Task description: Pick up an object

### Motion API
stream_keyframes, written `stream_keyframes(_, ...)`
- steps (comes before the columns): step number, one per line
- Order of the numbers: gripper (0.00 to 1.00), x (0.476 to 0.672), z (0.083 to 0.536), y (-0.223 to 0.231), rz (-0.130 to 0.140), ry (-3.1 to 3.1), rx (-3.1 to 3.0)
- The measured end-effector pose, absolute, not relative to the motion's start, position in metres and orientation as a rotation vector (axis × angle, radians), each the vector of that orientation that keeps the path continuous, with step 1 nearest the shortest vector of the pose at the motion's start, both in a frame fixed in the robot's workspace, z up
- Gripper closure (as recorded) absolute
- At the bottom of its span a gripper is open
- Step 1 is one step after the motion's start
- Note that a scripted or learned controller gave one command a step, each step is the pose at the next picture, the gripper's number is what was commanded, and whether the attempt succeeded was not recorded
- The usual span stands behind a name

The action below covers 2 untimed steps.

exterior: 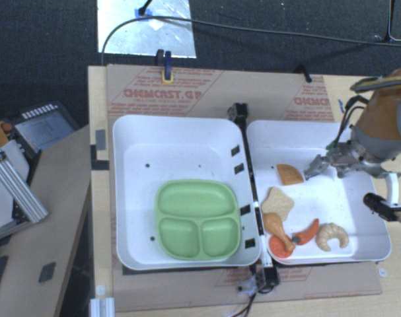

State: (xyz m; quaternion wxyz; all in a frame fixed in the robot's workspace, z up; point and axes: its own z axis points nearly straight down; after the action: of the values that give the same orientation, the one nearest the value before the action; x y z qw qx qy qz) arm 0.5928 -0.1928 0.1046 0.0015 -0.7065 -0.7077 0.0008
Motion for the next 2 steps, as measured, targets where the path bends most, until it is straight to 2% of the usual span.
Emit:
stream_keyframes(1,1.00,0.595,0.119,-0.194,-0.002,-2.226,-2.222)
stream_keyframes(2,1.00,0.588,0.179,-0.190,-0.006,-2.229,-2.222)
